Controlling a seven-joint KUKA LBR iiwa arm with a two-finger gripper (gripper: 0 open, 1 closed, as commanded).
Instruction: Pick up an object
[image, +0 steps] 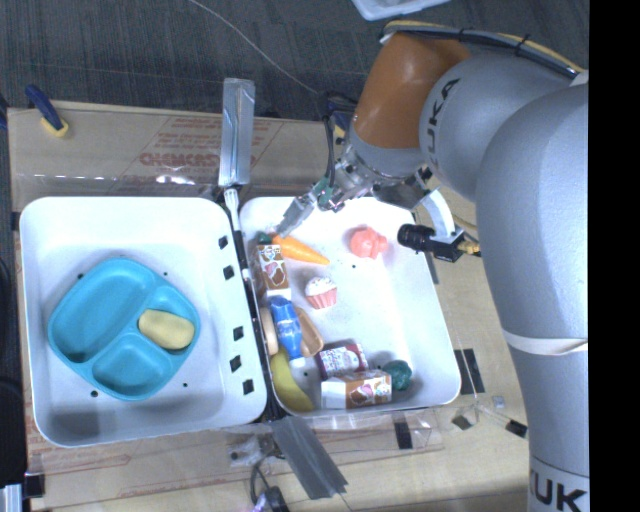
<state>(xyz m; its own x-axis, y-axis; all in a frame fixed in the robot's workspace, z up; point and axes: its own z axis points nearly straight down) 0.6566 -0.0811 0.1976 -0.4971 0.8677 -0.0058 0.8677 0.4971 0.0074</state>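
Note:
My gripper (298, 212) hangs over the far left corner of the right bin (420, 310), just above and beyond an orange carrot (301, 250). Nothing can be seen held in it. Along the bin's left wall lie a small brown carton (272, 268), a blue bottle (285, 326) and a yellow banana (288, 386). A pink-topped cupcake (321, 292) sits near the middle and a pink lump (367, 241) lies at the back. Two dark cartons (343, 357) (358, 389) and a teal ball (399, 374) rest near the front wall.
The left bin (60, 230) holds a blue divided plate (100, 320) with a yellow oval object (166, 328) on it. A metal bar (236, 130) stands between the bins at the back. The grey arm (510, 170) covers the right side.

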